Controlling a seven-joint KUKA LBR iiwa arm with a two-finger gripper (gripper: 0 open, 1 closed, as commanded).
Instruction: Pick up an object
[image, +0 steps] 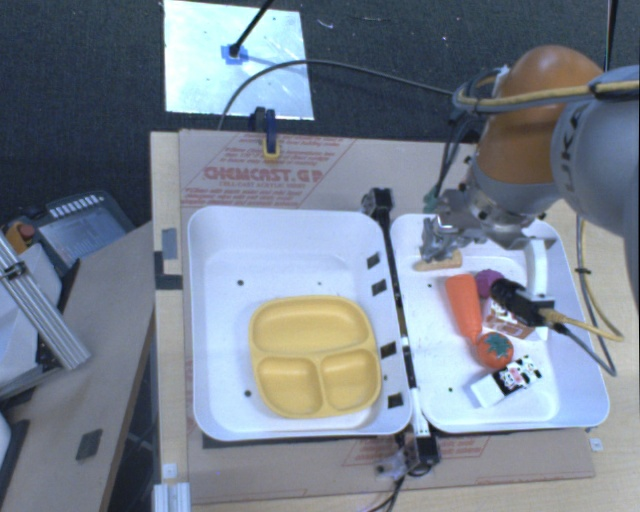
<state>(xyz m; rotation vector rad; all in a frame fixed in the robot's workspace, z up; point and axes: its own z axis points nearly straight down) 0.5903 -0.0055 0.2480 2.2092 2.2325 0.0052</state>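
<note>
My gripper (436, 245) hangs low over the far left corner of the right bin (432, 405), fingers pointing down just above a flat tan piece (441, 264) that lies on the bin floor. Right of it lie an orange carrot (464, 305), a purple thing (488, 281) and a red tomato-like ball (493, 349). A white box with black marks (508, 383) rests near the bin's front, and a small red and white box (510, 322) sits beside the carrot. Nothing shows between the fingers.
The left bin (225, 250) holds a yellow divided tray (313, 354). A black divider with clips (392, 300) runs between the bins. A grey device (75, 230) and a metal rail (40, 315) sit off the bench at left.
</note>
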